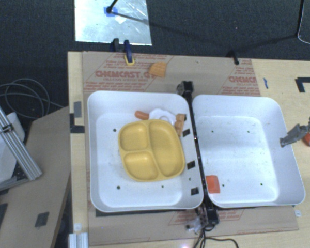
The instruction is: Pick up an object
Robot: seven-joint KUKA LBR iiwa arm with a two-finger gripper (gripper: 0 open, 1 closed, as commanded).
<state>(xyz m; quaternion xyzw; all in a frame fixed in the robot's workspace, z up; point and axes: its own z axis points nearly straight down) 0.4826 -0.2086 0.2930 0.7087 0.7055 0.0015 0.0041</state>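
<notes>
1. Two white bins: left bin [101,154], right bin [248,154].
2. One yellow divided plate [151,150] sits mid-left bin; one orange block [212,184] in right bin's near-left corner.
3. Bench sheet [237,76] reads "CHEMCAST".
4. Gripper [294,136] at right bin's right rim; jaw state unclear.

Bench: I see brown board [237,79] under two white bins [101,154]; 
Clamp: blue and yellow clamp [128,53] at far edge; 
Floor: shiny sheet [113,14]; grey cables [26,99] at left
</notes>
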